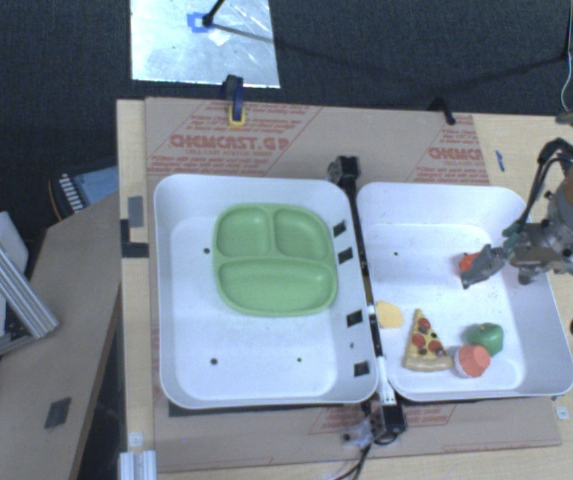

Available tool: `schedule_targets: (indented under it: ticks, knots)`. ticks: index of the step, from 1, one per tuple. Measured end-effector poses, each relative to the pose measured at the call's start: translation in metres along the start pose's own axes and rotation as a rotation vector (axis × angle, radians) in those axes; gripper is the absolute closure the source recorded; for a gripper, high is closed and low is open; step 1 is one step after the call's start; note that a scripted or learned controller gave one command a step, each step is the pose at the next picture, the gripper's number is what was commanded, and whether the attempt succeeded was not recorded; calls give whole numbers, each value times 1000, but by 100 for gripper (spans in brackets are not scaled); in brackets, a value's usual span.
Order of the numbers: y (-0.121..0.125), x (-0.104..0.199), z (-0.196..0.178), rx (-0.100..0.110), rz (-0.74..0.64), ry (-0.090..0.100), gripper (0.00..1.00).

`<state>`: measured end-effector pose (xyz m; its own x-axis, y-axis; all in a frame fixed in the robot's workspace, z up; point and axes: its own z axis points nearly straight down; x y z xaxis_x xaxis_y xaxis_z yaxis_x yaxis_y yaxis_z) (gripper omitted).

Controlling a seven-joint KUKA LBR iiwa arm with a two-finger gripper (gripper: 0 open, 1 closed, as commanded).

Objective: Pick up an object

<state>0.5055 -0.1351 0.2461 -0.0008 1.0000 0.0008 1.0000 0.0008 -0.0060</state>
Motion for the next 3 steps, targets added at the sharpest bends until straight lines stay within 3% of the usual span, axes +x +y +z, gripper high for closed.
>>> schedule_targets:
  ticks: [1, 3]
  knots:
    - [2, 0, -4, -8, -2, -2, 0]
    - [-4, -6, 117, -1, 0, 0, 0]
